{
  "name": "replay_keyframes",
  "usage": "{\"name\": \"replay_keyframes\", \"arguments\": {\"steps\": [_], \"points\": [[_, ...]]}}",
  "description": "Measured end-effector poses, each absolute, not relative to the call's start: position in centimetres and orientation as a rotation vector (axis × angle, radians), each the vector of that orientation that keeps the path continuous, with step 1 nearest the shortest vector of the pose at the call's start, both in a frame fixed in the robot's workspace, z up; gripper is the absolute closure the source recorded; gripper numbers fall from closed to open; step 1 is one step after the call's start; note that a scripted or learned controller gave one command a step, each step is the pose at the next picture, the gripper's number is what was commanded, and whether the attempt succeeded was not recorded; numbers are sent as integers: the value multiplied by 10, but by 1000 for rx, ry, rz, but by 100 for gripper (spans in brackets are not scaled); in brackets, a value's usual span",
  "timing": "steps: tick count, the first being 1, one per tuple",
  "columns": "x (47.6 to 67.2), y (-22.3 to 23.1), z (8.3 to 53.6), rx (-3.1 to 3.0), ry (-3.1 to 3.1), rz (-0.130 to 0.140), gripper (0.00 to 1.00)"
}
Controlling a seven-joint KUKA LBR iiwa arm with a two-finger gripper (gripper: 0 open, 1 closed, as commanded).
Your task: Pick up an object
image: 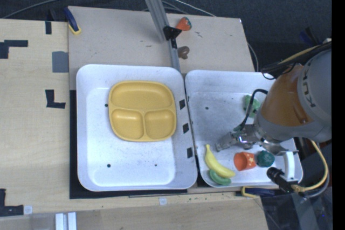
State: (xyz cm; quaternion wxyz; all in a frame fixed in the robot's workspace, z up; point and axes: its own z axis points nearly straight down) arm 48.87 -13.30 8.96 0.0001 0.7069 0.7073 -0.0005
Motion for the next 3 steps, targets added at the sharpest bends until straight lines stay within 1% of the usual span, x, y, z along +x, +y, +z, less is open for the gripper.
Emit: {"name": "replay_keyframes", "arguments": {"steps": [1, 2, 3], "points": [[488, -133, 99, 2222, 2224, -2, 100], [490, -132, 141, 2219, 2222, 1, 100], [494, -131, 204, 2216, 2221, 4, 100]]}}
